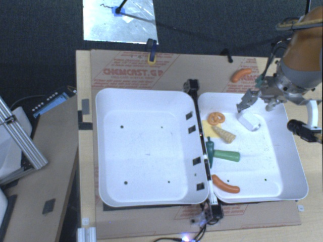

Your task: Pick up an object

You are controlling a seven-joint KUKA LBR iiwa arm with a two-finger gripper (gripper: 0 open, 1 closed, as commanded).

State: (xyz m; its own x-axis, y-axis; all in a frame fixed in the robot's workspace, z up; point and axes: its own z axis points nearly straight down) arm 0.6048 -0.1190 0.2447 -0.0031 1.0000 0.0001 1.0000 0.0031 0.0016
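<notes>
Red lettering on the cardboard (136, 70) under my bins looks like "CHEMCAST GP". My gripper (251, 104) hangs over the right bin (290, 155) near its far edge, fingers spread, pinching nothing. Just below it lies a small white piece (250, 121). Near the divider lie a pretzel (216, 118), a tan cone (224, 133), a green tool (222, 155) and an orange sausage (226, 185). The bin's right half is open floor.

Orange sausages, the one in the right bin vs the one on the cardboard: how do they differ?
The sausage in the bin lies at the right bin's near edge, close to the divider; the sausage on the cardboard lies outside the bins, behind the right one. The binned one runs nearly level, dipping slightly to the right; the outer one tilts up to the right. Both are orange, curved and similar in size.
</notes>
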